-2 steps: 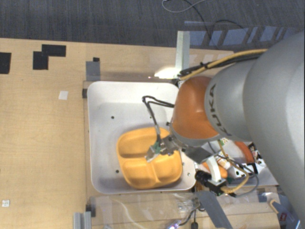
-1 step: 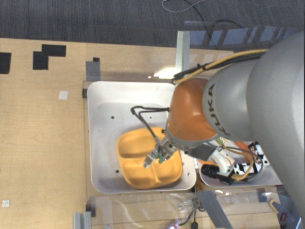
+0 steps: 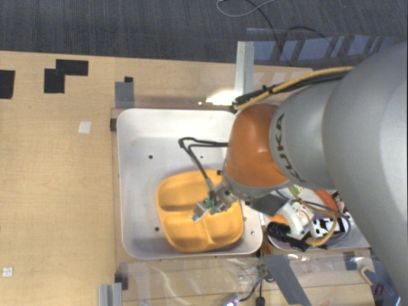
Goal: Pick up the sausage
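The sausage cannot be identified with certainty. A reddish-orange piece (image 3: 326, 199) lies in the right bin (image 3: 271, 242), largely covered by the arm (image 3: 344, 126); whether it is the sausage cannot be told. It lies among a cluster of white, black and yellow items (image 3: 298, 220). The gripper (image 3: 207, 208) is positioned in the left bin (image 3: 137, 171), over the right half of a yellow moulded object (image 3: 182, 222) that lies in the bin's near part. Whether the gripper is released, clenched or grasping anything cannot be told. A black cable (image 3: 191, 146) loops from the orange band (image 3: 252, 148) toward the gripper. Both bins rest on the wooden bench (image 3: 57, 190).
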You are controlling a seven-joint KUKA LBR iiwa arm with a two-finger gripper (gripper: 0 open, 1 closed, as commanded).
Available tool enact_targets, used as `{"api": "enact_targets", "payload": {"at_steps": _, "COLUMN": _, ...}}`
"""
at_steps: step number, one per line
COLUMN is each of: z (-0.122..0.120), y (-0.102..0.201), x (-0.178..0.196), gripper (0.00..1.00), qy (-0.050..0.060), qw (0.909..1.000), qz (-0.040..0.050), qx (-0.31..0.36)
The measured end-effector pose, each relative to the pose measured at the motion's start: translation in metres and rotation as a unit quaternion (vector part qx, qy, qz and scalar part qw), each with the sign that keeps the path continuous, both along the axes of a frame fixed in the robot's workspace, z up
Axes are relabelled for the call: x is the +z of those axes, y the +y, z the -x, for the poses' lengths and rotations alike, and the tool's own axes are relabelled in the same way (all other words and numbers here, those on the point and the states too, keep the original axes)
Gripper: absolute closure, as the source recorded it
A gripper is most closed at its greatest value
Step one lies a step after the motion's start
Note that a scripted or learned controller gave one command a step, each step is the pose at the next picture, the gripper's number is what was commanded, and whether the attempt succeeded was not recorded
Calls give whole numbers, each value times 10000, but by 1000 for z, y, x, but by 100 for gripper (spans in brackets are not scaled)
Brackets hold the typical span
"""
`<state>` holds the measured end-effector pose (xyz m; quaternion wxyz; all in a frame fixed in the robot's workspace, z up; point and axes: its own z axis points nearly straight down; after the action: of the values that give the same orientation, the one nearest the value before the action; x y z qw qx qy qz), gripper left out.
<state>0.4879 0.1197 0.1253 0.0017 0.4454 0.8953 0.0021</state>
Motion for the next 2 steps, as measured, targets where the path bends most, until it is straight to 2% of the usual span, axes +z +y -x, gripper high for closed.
{"api": "enact_targets", "payload": {"at_steps": 1, "z": -64, "y": 25, "x": -4, "gripper": 0, "qy": 21, "qw": 9962, "qz": 6, "qx": 876}}
{"api": "enact_targets", "payload": {"at_steps": 2, "z": -139, "y": 79, "x": 9, "gripper": 0, "qy": -28, "qw": 9641, "qz": 11, "qx": 2657}}
